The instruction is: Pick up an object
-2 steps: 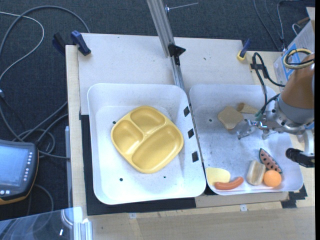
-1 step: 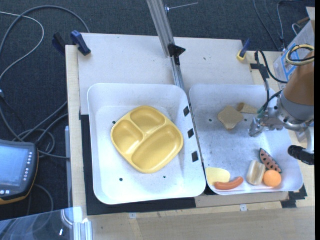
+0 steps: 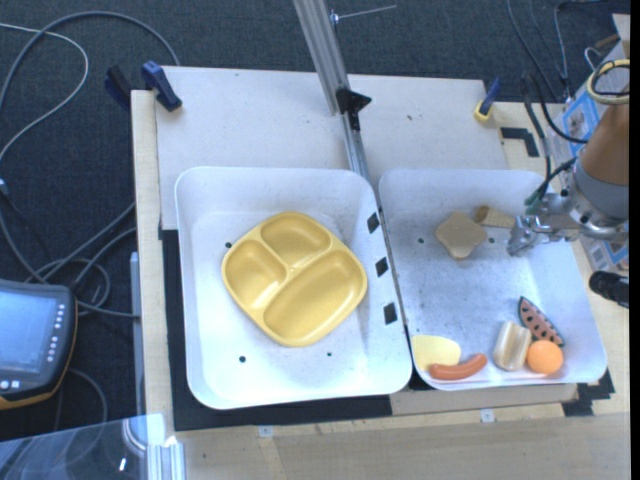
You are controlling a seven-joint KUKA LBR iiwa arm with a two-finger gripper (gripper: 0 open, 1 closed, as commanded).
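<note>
Gripper point(image 3: 523, 236) hangs low over the right bin point(image 3: 455, 298), at its far right side, metal fingers pointing down toward the floor of the bin; whether they are parted or closed cannot be told from this angle, and nothing shows between them. Just left of the gripper lies a tan wooden spoon point(image 3: 462, 232), its rounded flat head toward the left, its short handle running right to the fingers' side; contact cannot be judged.

Along the near edge of the right bin sit toy foods of smooth plastic: a pale yellow slice point(image 3: 436, 349), a red sausage point(image 3: 458, 369) touching it, a cream bread roll point(image 3: 511, 346), an orange point(image 3: 545, 357) and a dark melon wedge point(image 3: 541, 321) with red spots.

Left bin point(image 3: 205, 208) holds a yellow plate point(image 3: 294, 278), glossy, rounded at the corners and split into three compartments, set at a tilt to the bin's walls.
</note>
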